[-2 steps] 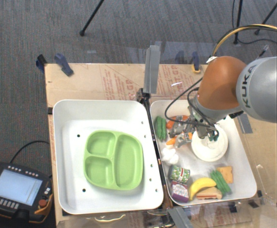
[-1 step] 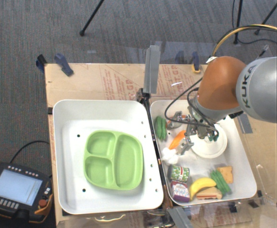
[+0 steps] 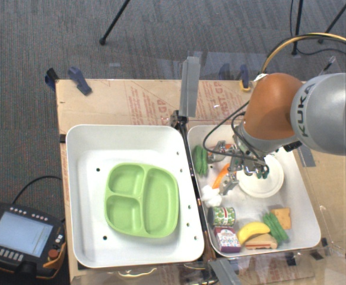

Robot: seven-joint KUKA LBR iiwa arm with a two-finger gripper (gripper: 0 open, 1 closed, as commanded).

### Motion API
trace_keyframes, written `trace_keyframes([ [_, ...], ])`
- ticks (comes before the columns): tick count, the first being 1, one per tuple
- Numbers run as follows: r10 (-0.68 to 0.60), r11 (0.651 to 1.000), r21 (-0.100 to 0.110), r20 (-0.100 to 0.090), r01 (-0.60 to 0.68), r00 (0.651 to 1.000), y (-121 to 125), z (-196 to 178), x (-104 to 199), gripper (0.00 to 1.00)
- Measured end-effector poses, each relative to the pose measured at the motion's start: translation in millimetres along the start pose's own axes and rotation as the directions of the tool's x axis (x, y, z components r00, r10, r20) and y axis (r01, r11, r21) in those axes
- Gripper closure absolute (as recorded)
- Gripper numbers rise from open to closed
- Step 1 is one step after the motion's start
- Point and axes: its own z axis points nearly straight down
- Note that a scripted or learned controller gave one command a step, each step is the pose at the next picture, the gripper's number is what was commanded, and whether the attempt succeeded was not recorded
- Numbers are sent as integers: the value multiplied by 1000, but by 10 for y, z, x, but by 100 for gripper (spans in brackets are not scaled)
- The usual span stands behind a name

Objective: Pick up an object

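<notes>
My gripper [image 3: 237, 166] hangs low over the left part of the right bin [image 3: 312, 218], below the orange band of the arm. An orange carrot [image 3: 221, 176] lies right under it, and a round white plate [image 3: 263, 181] sits just to its right. A green vegetable [image 3: 200, 159] lies along the bin's left wall, to the gripper's left. Nearer the front are a small white lump [image 3: 210, 195], a green-labelled can [image 3: 223, 215], a pink box [image 3: 226, 238], a banana [image 3: 253, 231], a toast slice [image 3: 282, 217], green beans [image 3: 275, 227] and a sandwich [image 3: 260, 242].
The left bin [image 3: 81, 159] holds a green divided plate [image 3: 142, 199]. A grey upright post [image 3: 189, 94] stands behind the divider between the bins. Cables loop from the arm over the right bin's back. A teach pendant [image 3: 21, 236] lies on the floor at the lower left.
</notes>
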Motion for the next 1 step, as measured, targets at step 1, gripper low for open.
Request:
trace_keyframes([
  [1, -5, 1000, -2, 4, 5, 1000, 21, -109, -16, 100],
])
